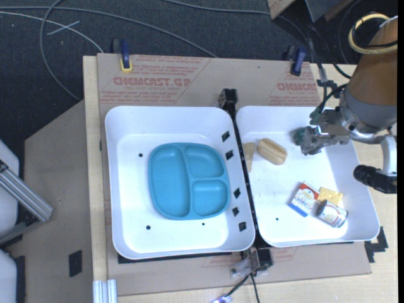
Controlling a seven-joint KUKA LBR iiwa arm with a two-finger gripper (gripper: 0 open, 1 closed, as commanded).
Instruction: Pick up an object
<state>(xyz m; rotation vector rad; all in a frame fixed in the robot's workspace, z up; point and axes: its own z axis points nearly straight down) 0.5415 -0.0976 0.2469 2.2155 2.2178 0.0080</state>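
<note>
Where clamps [126,59] pin it, board [151,79] reads "CHEMCAST GP".

Arm [374,74] enters at the upper right of the frame, orange band above grey wrist. Wrist angled down and toward frame left. Gripper [307,141] sits right of frame centre, in the upper half, pointing left and downward
</note>
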